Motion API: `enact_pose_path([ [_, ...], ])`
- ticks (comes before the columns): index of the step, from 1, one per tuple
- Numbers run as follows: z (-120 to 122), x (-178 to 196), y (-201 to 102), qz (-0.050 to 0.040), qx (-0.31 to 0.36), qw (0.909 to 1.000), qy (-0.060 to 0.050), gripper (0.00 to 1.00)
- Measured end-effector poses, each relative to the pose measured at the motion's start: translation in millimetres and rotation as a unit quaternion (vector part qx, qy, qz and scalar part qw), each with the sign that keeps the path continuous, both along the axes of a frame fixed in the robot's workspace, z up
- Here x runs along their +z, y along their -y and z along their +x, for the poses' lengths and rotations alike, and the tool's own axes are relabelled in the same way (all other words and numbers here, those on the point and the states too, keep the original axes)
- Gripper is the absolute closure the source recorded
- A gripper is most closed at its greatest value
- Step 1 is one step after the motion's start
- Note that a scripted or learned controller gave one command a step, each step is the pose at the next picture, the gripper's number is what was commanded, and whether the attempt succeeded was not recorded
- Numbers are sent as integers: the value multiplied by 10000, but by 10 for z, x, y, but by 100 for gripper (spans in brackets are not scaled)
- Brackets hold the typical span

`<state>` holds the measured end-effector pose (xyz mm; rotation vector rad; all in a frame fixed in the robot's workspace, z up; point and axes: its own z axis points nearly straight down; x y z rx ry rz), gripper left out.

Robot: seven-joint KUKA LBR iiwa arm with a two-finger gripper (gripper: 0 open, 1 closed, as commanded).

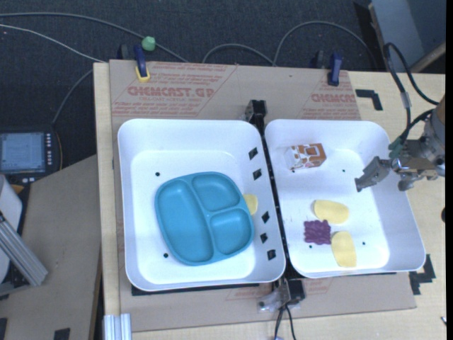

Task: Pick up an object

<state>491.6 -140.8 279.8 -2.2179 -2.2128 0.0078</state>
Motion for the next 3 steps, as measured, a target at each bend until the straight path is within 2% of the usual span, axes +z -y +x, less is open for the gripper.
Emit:
enact_pose_path([
  [1,17,39,-2,-8,12,10000,44,0],
  [2,26,-383,-1,0,9,10000,18,0],
  [3,-79,-887,-21,3,7,10000,14,0],
])
